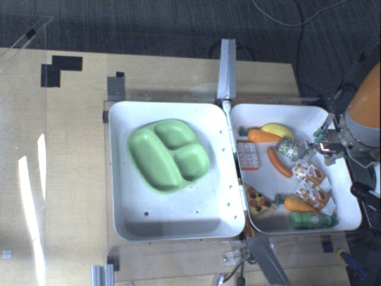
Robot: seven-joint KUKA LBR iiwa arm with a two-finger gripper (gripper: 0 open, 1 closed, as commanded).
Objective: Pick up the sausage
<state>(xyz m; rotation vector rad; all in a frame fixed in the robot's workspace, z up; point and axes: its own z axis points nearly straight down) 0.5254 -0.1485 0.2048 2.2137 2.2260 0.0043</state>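
At the right rim of the right bin (351, 219) the pincer (324, 143) hangs over the toys, its dark fingers too small and cluttered to show whether they are spread or closed, so I cannot tell; nothing is visibly between them. The grey arm (364, 109) with its orange band rises behind it toward the right edge.

Just left of the pincer and slightly lower lies the sausage (279, 162), a reddish-orange link set on a slant on the bin floor, apart from the fingers. Between the two sits a small crinkled packet (288, 148) with green and white print that cannot be read. Further left and a little above are a carrot (263, 136) and a yellow banana (277, 129), touching. A flat pink card (248, 155) with a grid pattern lies beyond the sausage; its markings are too fine to read. Below the pincer are two small cartons (309, 183) with orange and white print, illegible, then a second carrot (299, 205), a green bottle (311, 220) on its side, and a pizza slice (258, 200).

Far to the left, the left bin (119, 177) holds a green divided plate (169, 154). Both bins rest on the pale wooden surface (59, 159).
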